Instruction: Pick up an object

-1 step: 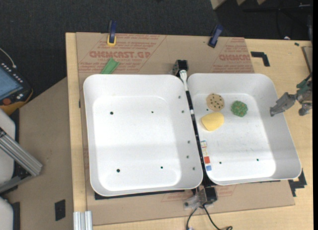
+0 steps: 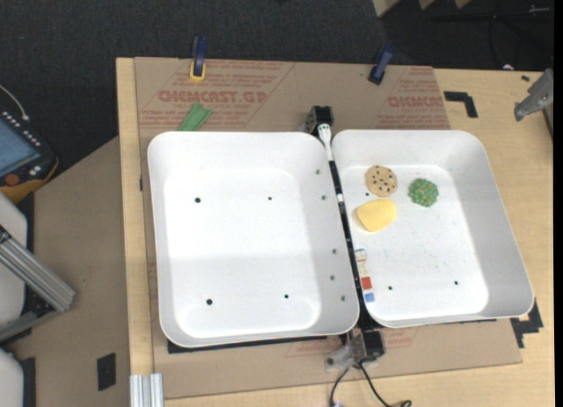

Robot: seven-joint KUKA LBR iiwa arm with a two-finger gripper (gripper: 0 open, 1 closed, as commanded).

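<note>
A grey part [image 2: 535, 98] reaches in beyond the far right corner of the right bin [image 2: 493, 221]. I take it for the end of the arm, well apart from everything inside, and whether the claw is spread or pressed together I cannot tell. The things to pick lie together in the far left part of this bin: a round cookie [image 2: 380, 180], a green knobbly piece [image 2: 423, 192] just beside it, and a yellow lump [image 2: 376, 215] just below the cookie, close to the bin's left wall. I think the danger is this crowding. A descent onto the cookie may push the yellow lump away, or catch two things. The cookie is also flat, so it may slip out. Near the left wall, the claw may strike the rim.
</note>
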